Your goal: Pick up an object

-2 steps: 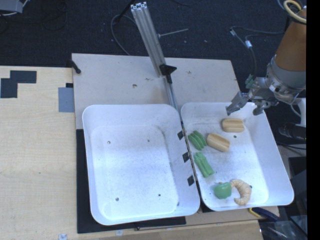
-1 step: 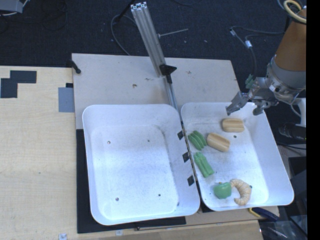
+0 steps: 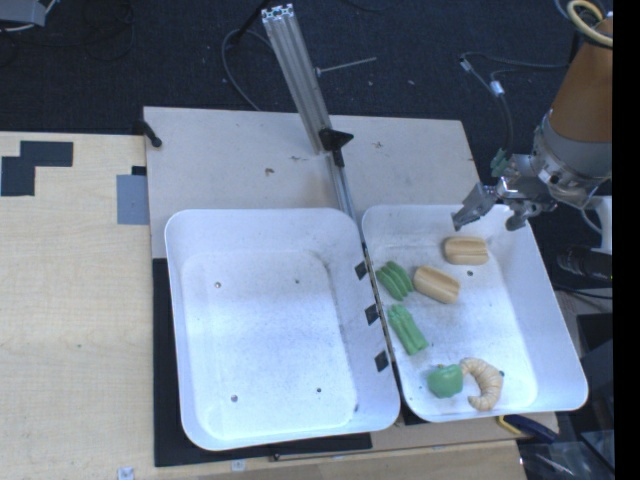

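Five items (image 3: 437, 284) right bin (image 3: 540, 298); tool (image 3: 492, 208) open above far rim.

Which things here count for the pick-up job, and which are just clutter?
Job: gripper; right bin with two bread rolls, two green pods, green pepper, curled pastry.

Lying about: left bin; metal rail; cables.
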Motion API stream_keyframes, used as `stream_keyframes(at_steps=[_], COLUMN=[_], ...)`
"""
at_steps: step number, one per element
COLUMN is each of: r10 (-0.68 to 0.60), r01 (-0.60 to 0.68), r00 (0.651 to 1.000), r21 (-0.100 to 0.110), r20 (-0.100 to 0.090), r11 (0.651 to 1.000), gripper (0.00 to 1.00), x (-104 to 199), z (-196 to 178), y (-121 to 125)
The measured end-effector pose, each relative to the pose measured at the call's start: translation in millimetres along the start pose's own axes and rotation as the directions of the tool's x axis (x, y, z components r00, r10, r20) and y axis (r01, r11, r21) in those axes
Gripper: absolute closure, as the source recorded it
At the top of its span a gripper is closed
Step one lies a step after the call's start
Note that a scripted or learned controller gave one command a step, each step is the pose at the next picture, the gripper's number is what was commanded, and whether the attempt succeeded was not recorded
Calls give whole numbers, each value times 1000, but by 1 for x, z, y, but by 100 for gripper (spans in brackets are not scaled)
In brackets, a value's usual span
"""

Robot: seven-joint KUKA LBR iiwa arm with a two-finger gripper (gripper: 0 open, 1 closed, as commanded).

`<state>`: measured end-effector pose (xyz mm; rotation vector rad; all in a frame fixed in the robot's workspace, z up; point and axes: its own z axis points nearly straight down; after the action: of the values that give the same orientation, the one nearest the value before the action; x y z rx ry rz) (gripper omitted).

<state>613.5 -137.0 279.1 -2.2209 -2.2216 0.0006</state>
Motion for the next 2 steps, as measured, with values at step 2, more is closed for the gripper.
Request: stream_keyframes(at_steps=[2], r10=[0], r01=[0], r00=[1000], r21=[0], r20=[0], r11=[1000], gripper=[0], x=[0], z=[0], y=[0])
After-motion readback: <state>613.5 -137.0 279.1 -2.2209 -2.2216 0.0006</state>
